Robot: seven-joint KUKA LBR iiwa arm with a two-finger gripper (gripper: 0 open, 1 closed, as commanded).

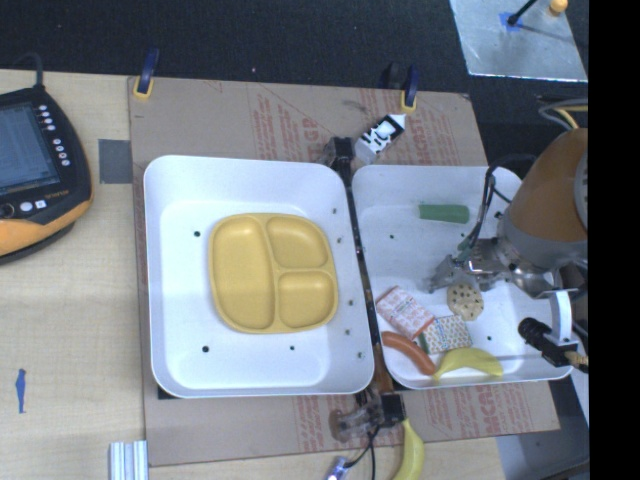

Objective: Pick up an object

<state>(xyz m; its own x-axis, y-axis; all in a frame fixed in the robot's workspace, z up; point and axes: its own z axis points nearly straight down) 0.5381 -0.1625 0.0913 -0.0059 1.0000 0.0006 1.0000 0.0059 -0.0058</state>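
Observation:
The right bin (400, 193) holds a green block (443, 212) near its far wall, a round speckled cookie (465, 300), a pink-and-white packet (404, 311), a small green-and-white packet (444, 334), a red sausage (408, 352) and a yellow banana (468, 364) along the near wall. My gripper (456, 268) hangs low over the right bin, its metal fingers just above and left of the cookie. Nothing is visible between the fingers. The arm's orange band and grey wrist (545, 213) come in from the right.
The left bin (170, 268) holds a yellow divided plate (272, 272). A teach pendant (35, 173) lies at the far left of the bench. A second banana (408, 450) lies outside the bins at the front, and a black-and-white tag (380, 134) sits behind them.

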